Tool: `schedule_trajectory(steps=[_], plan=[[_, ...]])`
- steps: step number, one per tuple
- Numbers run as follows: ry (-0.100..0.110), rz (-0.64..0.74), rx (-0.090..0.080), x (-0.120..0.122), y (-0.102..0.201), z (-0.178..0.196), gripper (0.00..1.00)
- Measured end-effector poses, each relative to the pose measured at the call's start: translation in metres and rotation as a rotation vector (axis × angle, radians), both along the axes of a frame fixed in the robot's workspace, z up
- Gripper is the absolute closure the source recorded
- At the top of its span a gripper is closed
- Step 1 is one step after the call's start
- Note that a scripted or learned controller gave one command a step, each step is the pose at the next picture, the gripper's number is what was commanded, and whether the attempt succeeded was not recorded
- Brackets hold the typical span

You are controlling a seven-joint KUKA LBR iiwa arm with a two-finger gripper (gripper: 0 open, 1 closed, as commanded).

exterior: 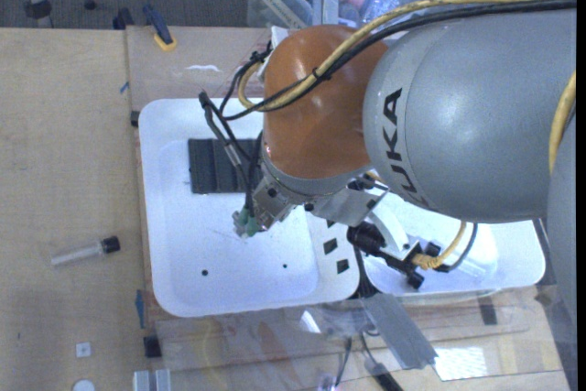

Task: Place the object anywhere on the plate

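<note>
Over the left white bin (174,288), the jaws (245,224) hang low with a small green object (242,221) at their tip; whether they pinch it, I cannot tell. A dark rectangular plate (212,166) lies just beside, up-left.

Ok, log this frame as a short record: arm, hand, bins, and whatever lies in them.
arm: grey with orange band, reaching in from the right over both bins
hand: low over the left bin
left bin contents: dark flat rectangular object near its far side, apart from the hand
right bin: mostly hidden by the arm
outside the bins: small tube with a dark cap on the bench at left
</note>
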State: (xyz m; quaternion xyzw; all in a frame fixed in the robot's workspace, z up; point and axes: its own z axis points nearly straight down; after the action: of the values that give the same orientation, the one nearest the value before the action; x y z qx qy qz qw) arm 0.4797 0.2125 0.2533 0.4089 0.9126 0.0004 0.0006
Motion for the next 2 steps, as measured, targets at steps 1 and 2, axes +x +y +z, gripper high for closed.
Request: schedule_trajectory(steps=[1,2], plan=[[-0.007,-0.259,0.007,0.009,-0.006,-0.162,1.00],[0.002,0.047,0.000,0.000,-0.018,-0.084,1.00]])
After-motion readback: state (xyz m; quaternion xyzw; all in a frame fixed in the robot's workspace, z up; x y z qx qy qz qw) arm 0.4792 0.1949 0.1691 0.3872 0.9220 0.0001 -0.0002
